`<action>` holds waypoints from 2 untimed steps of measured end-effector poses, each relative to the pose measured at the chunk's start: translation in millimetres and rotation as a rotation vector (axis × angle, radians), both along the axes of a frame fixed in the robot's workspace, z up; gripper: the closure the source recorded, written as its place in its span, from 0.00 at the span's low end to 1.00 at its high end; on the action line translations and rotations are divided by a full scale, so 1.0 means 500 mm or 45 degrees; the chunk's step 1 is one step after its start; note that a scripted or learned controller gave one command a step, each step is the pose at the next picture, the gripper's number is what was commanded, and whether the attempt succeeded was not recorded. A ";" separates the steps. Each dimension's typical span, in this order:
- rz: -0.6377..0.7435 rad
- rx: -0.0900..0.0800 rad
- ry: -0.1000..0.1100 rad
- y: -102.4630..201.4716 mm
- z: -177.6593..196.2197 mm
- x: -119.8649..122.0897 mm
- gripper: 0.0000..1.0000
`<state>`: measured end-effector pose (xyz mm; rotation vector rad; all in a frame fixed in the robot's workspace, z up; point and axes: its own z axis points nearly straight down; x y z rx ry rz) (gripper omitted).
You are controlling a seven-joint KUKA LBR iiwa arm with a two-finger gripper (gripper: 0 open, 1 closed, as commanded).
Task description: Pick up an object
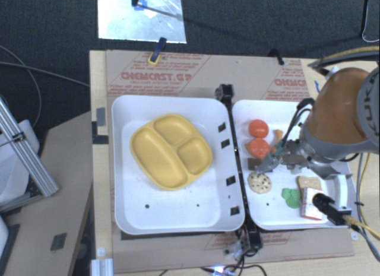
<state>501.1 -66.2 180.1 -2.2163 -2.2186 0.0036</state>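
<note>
The right bin holds several small toy foods. Two orange-red tomatoes lie near its left wall. Below them sits a speckled cookie. A green piece, a tan toast slice and a pink-and-white box lie toward the front right. My gripper is low in this bin, just right of the lower tomato and above the cookie, next to a small brown piece. No object shows between its jaws.
The left bin holds a yellow divided plate. A black divider runs between the bins. The arm's orange band hangs over the right bin's far right side and hides part of it.
</note>
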 end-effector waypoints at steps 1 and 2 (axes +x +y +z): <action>0.011 0.000 -0.010 0.115 0.009 0.021 0.00; 0.014 0.002 -0.028 0.215 0.307 -0.020 0.00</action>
